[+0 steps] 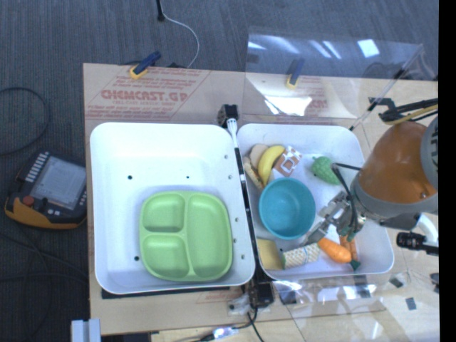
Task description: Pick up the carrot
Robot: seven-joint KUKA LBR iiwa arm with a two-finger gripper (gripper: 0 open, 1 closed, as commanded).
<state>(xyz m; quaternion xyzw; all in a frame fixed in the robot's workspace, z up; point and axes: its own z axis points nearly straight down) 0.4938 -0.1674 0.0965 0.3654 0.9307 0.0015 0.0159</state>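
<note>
We see the small orange carrot with a green stalk end (pixel 335 249) lying near the front right corner of the right shallow white bin (pixel 370 148), tip toward the blue bowl, stalk toward the right wall. The grey two-finger gripper (pixel 339 219) hangs just above and behind it, close but not around it; nothing sits between its fingers. How far the jaws are apart we cannot tell, the metal parts blur together.

To do this step well, we judge the gripper should drop straight over the carrot's thick middle, fingers across its short axis, staying off the pale textured block (pixel 301 256) just left of it and the round blue bowl (pixel 286 206) behind.

Hard to read: the orange-banded wrist (pixel 393 166) covers the bin's right side, so the far wall is hidden. The carrot's right end merges with another small orange-green piece (pixel 350 246); we cannot separate them. Further off, a yellow banana (pixel 266 161), a green toy (pixel 324 168), and in the left bin a green divided plate (pixel 187 235).
</note>
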